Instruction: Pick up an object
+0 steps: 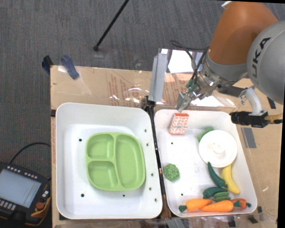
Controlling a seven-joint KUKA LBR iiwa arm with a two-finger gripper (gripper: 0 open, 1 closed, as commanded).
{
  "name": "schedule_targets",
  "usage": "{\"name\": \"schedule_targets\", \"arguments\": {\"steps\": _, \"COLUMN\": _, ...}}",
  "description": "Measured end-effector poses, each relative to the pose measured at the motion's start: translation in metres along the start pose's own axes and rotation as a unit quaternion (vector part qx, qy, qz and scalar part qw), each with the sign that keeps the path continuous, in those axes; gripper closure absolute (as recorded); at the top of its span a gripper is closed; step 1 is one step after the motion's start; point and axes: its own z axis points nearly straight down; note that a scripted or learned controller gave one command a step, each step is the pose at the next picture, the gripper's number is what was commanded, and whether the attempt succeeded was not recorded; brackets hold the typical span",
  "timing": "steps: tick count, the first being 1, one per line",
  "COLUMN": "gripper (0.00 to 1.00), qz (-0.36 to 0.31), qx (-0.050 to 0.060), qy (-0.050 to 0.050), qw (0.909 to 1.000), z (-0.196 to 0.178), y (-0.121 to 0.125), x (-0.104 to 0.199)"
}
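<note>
Two shallow white plastic bins are seen from above, side by side on a cardboard-covered bench. The left bin (pixel 64 130) holds a light green plastic plate with three compartments (pixel 115 161). The right bin (pixel 176 185) holds toy food: a small red-and-white carton (pixel 179 123) standing near the bin's far left corner, a green broccoli floret (pixel 171 172) by the left wall, a round white lid-like disc (pixel 218 148), a dark green pepper (pixel 215 174), a yellow banana (pixel 231 179) and two orange carrots (pixel 209 205) along the near wall.

The grey arm with its orange band is brought in from the upper right, and its two-finger gripper (pixel 182 104) is held above the far rim of the right bin. Nothing is seen between the fingers; how far apart they are set cannot be told, since they merge into one narrow shape from this angle.

The carton is judged the likeliest target. It lies just below the gripper in the view, slightly nearer the camera, and is well apart from the other toys. Its long axis appears to be upright, tilted a little. A short descent toward the camera side would be called for.
</note>
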Motion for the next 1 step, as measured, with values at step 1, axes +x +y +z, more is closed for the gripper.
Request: {"name": "schedule_targets", "arguments": {"steps": 1, "gripper": 1.0, "qz": -0.003, "qx": 0.003, "qy": 0.001, "qw": 1.0, "z": -0.0065, "y": 0.001, "x": 0.002}}
